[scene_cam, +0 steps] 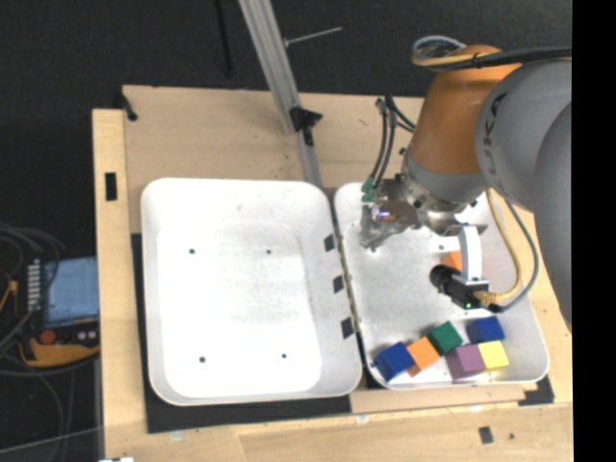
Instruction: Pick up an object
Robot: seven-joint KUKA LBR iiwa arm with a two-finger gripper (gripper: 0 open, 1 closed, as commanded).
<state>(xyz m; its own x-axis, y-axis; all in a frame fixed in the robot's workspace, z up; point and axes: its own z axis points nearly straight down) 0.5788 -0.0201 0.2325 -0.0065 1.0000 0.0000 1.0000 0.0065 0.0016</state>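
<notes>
My gripper (373,231) hangs over the upper left part of the right bin (385,287), close to the wall it shares with the left bin, with nothing seen between its fingers. Several small blocks lie along the right bin's near edge: a blue one (393,359), an orange one (423,352), a green one (445,338), a purple one (466,361), a yellow one (494,355) and another blue one (485,330). An orange piece (449,258) shows partly behind the arm's fittings. The blocks lie well below and right of the gripper.
The left bin (241,287) stands beside the right one, with black clips (339,284) along the shared wall. A slanted metal pole (279,75) rises behind the bins. The grey and orange arm (481,123) covers the right bin's upper right. Cables and a box (67,296) lie off the bench at left.
</notes>
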